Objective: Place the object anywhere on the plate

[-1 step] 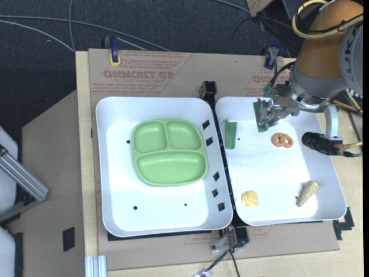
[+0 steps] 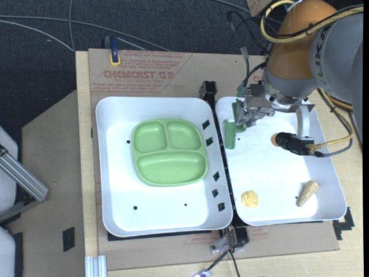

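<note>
The left bin (image 2: pixel 115 172) holds a green divided plate (image 2: pixel 170 152) near its middle, with bare white floor along its left side and front. Behind the bins, a cardboard sheet (image 2: pixel 144 68) carries red lettering that reads partly "CHEMCAST", under a blue-and-yellow clamp (image 2: pixel 115 51). In the right bin (image 2: pixel 277 206), a green stick-shaped object (image 2: pixel 230 134) stands against the left wall, just beside the divider between the bins. The hand (image 2: pixel 247 115) hovers right next to its top; whether it grips anything I cannot tell. A yellow lump (image 2: pixel 249 198) and a pale corn-like piece (image 2: pixel 307 193) lie near the front edge, well apart. The desk stands on dark carpet (image 2: pixel 46 39).
</note>
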Tool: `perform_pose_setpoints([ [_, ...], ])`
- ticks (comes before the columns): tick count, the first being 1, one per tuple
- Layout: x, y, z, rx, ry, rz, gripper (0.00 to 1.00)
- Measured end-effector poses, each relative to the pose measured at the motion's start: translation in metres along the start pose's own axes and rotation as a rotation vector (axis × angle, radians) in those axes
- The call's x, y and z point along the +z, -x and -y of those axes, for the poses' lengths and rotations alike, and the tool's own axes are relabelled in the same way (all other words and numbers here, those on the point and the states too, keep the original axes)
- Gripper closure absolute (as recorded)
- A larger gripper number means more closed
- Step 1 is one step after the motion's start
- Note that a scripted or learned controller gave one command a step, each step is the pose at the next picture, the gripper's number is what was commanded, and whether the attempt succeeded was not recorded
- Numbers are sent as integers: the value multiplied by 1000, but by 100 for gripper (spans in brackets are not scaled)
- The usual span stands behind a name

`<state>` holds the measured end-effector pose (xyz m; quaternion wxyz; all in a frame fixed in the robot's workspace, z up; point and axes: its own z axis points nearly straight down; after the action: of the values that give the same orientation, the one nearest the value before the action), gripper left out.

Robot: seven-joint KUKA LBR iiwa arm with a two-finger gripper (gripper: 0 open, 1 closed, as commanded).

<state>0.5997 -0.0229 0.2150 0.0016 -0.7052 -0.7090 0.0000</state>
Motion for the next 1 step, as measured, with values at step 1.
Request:
perform_pose_setpoints([
  [1, 3, -62, -12, -1, 4, 0, 100],
])
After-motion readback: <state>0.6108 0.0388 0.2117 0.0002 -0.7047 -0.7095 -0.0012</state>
